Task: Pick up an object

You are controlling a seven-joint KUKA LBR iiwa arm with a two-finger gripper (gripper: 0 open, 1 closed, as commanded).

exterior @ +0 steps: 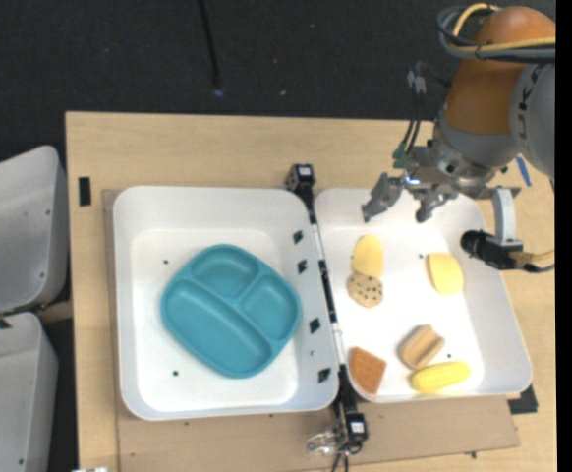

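Two white bins point(129, 264) share the bench. Spread and empty, the gripper point(404, 202) hangs above the right bin's far end, near the yellow chip point(369, 255); descending off-centre could nudge it aside.

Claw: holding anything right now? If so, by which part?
Nothing held. The claw hangs open over the far end of the right bin, fingers spread with bare white bin floor between them. The nearest item, a yellow piece, lies below it, untouched.
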